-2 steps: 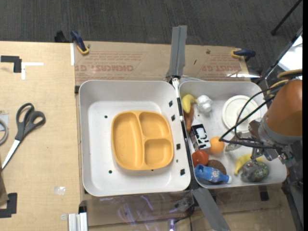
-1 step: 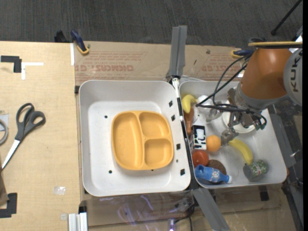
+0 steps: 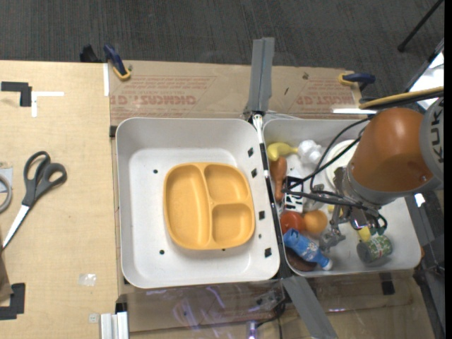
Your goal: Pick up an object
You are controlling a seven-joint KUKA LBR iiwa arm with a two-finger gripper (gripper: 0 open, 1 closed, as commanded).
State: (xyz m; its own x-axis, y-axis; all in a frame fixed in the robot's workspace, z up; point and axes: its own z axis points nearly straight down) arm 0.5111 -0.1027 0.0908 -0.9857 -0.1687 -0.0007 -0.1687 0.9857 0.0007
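The right bin [image 3: 406,263] holds a heap of small objects. Among them are a yellow banana-shaped piece [image 3: 280,149], a white lump [image 3: 308,150], an orange stick [image 3: 280,169], a red piece [image 3: 289,222], an orange ball [image 3: 316,222], a blue wrapper [image 3: 308,248], a green speckled ball [image 3: 378,248] and a small yellow piece [image 3: 364,234]. My gripper [image 3: 337,230] hangs low in this bin under the orange band [image 3: 392,157]. It is just right of the orange ball and above the blue wrapper. Cables hide much of it.
The left bin [image 3: 134,210] holds a yellow three-compartment plate [image 3: 209,205]. A grey divider post [image 3: 262,76] stands between the bins at the back. Scissors [image 3: 34,182] lie on the bench at far left. Blue clamps [image 3: 116,61] hold the cardboard at the back.
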